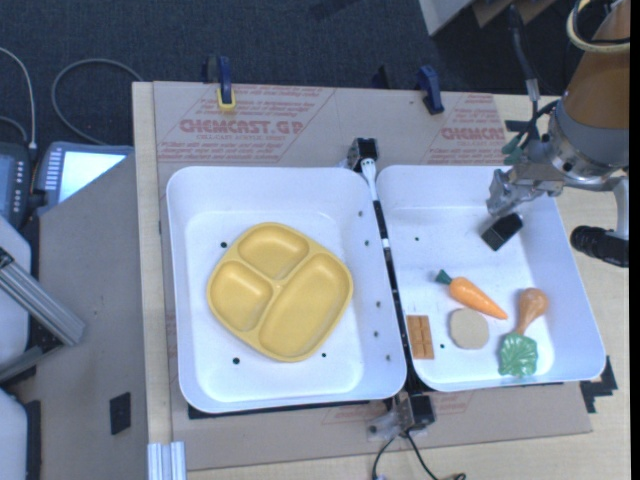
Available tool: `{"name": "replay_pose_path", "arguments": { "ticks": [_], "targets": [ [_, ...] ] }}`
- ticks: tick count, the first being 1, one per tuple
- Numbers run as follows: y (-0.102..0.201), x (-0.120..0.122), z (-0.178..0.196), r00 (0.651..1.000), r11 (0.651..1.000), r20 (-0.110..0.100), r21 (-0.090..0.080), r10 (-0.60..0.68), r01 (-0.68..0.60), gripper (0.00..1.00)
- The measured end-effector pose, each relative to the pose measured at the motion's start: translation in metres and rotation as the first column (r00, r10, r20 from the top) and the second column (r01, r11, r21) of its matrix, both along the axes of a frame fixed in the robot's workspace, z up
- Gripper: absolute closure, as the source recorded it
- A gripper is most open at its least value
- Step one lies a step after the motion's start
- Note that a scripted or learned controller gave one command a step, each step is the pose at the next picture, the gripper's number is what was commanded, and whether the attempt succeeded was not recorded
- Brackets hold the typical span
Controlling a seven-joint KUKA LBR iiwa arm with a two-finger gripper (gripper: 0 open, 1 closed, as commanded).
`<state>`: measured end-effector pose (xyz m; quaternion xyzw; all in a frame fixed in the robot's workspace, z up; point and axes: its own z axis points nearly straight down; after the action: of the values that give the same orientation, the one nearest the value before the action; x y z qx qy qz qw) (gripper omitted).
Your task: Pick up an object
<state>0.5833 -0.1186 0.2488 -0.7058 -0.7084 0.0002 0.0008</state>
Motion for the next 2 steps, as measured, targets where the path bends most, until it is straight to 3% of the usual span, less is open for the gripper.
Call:
{"name": "replay_pose_path", "arguments": {
  "ticks": [2],
  "targets": [
    [0.098,0.009,-0.006,1.000,1.000,0.004,-0.001,0.000,0.000,1.00]
  ]
}}
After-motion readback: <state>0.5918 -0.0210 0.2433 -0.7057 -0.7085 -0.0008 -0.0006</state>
